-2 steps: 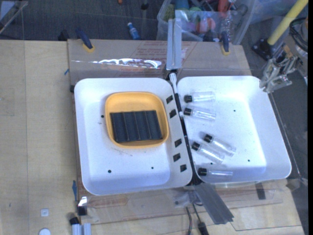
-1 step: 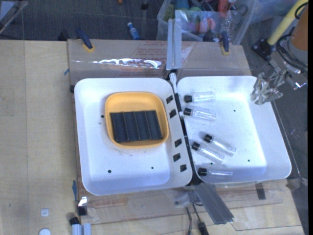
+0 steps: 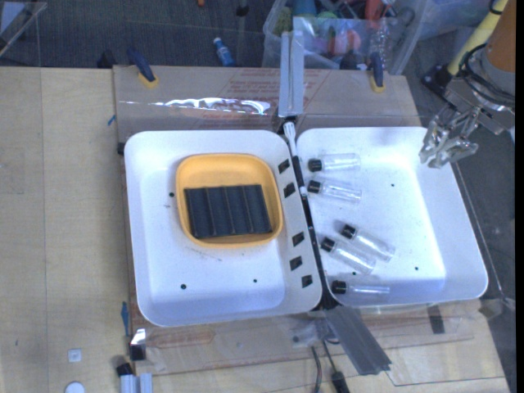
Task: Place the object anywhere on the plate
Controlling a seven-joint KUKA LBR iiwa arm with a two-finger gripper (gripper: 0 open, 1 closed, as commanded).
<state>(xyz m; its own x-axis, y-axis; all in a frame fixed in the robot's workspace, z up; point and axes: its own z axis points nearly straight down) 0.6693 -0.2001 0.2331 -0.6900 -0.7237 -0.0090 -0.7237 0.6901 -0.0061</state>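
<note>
Approach stage; nothing picked up yet.
Claw [image 3: 446, 147] hangs empty, fingers narrowly apart, over right bin's [image 3: 426, 244] far right corner; five vials [image 3: 334, 163] lie along its left half; plate [image 3: 227, 170] waits in left bin [image 3: 155, 244]; next: descend onto one vial.

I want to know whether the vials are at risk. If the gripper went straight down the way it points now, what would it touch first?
Probably bare floor of the right bin, near its upper right corner. The gripper hangs there, fingers pointing down. The clear vials lie further left, apart from that line. Depth is hard to judge from this slanted view.
</note>
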